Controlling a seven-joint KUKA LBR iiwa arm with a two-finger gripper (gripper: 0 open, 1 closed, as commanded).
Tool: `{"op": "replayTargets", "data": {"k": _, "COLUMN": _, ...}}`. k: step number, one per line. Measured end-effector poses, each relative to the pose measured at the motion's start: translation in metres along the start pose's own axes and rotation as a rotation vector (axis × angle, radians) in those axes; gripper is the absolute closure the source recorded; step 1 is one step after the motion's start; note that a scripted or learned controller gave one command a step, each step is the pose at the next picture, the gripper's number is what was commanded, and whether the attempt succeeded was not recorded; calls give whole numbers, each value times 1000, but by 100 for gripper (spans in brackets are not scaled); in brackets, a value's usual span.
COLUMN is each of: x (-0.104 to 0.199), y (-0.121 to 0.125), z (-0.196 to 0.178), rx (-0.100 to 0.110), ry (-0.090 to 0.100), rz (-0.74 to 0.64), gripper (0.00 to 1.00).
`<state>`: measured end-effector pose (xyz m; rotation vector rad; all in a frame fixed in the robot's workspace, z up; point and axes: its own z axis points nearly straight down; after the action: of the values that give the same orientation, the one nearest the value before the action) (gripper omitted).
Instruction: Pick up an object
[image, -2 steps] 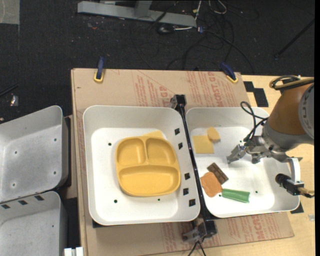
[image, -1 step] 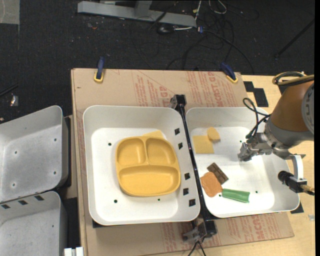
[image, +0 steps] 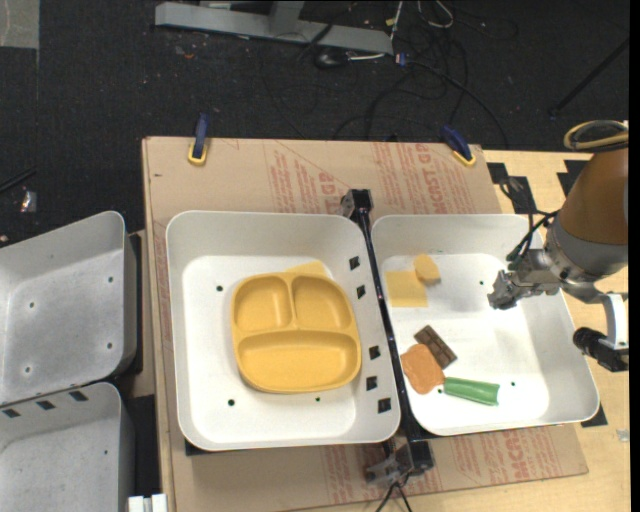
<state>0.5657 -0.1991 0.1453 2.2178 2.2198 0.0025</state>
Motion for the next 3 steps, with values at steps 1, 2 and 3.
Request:
{"op": "replayTargets", "data": {"k": 1, "x": -6, "y": 1, "z": -63, "rx": -3, "ry": -1, "rz": -1, "gripper": 100}}
{"op": "replayTargets", "data": {"k": 2, "x": -7, "y": 5, "z": -106, "rx": -2, "ry": -1, "rz": -2, "gripper": 100}}
{"op": "replayTargets", "data": {"k": 3, "x": 42, "y": 10, "z": -111, "rx": 3, "ry": 2, "rz": -6, "gripper": 100}}
